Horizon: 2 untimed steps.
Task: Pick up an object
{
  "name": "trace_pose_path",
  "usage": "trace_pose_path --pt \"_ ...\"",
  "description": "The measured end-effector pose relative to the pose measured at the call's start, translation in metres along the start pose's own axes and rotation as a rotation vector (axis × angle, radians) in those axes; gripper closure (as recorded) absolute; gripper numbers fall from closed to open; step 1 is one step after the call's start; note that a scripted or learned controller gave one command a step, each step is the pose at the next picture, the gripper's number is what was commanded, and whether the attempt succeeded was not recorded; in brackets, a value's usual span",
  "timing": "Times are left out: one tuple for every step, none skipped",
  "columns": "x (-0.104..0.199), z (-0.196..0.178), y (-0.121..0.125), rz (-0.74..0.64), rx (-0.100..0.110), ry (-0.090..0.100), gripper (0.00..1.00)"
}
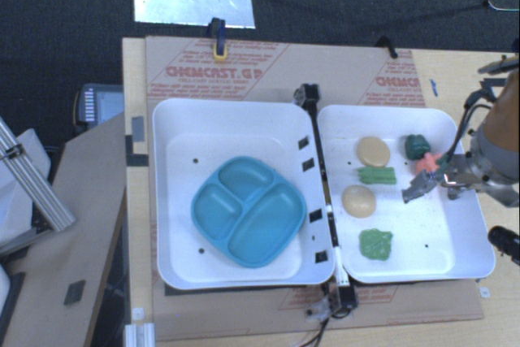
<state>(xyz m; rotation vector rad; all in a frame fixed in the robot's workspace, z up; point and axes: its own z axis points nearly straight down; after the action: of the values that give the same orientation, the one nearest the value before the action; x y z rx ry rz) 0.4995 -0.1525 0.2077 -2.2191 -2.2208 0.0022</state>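
The worktop (268, 57) carries two white bins; the blue tray (248, 210) lies far off, a round tan piece (358, 201) nearer, a pink piece (427, 164) just beside the fingers (416, 189); their spread I cannot tell; a centred, vertical descent looks wisest.

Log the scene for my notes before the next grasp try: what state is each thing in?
Blue divided plate: flat in the left bin, nothing on it.
Tan disc: lying in the right bin.
Green bar: lying flat.
Tan ball: resting free.
Green lump: resting free.
Dark green piece: resting free.
Pink piece: beside the tool, grip unclear.
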Motion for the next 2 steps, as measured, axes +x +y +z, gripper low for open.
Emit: trace_pose_path --pt "0.004 0.060 0.006 -0.001 -0.001 0.000 0.00" --pt "-0.003 0.117 0.001 0.000 -0.002 0.000 0.00"
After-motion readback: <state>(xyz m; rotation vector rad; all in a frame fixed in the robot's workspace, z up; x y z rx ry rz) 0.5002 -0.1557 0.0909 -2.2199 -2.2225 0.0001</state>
